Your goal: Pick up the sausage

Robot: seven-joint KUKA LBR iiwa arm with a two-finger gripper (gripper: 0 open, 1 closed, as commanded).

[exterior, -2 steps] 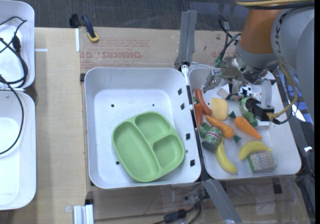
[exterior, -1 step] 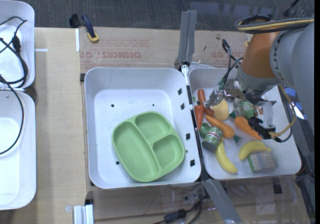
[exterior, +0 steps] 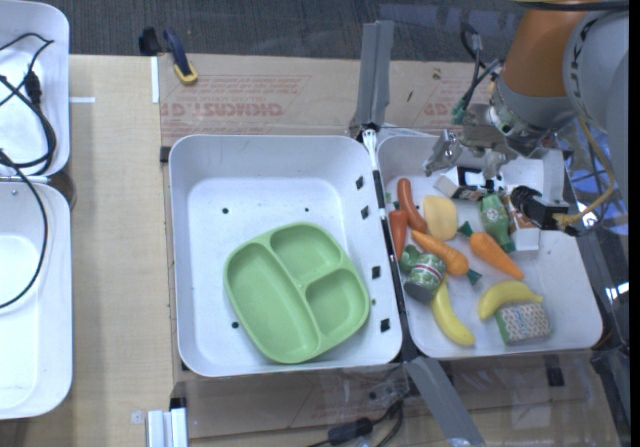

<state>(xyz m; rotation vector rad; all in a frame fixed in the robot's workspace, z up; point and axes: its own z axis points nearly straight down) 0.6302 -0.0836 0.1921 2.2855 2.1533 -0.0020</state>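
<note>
- The grey arm with the orange band reaches in from the right, above the back part of the right shallow white bin
- The two-finger gripper hangs over the back of this bin, and I cannot tell if its fingers are apart or together; nothing is seen between them
- The long red-brown sausage lies in the left part of the right bin, close to the wall between the two bins, and apart from the gripper
- Just beside it are a pale yellow potato-shaped piece and an orange carrot
- Nearer the front lie two yellow bananas and a small speckled block
- A second orange carrot lies more to the right
- The left shallow white bin holds a light green plastic plate with three compartments
</note>
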